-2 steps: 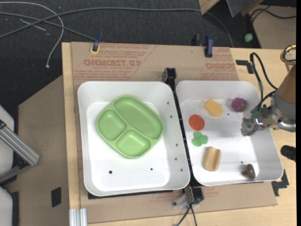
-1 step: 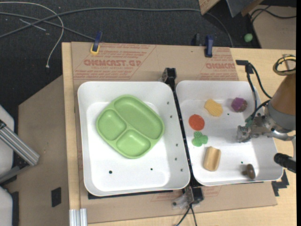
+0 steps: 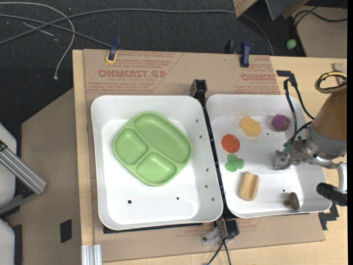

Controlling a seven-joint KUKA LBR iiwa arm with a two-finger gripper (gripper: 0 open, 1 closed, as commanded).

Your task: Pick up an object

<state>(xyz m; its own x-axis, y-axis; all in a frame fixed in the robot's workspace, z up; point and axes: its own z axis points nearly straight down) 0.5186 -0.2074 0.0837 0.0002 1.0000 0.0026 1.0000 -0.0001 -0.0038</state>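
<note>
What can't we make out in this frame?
- Gripper: camera view, too small and blurred to read finger state.
- Bin floor under the arm: hidden by the arm.
- Small brown object: too small to identify.
- Purple object: blurred, identity unclear.

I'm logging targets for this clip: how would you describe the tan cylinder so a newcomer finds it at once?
Start at the right bin, the one without the green plate. In its near-left part, just below the green toy, lies the tan cylinder. It is the one long, rounded block there, paler than the small brown piece to its right.
</note>
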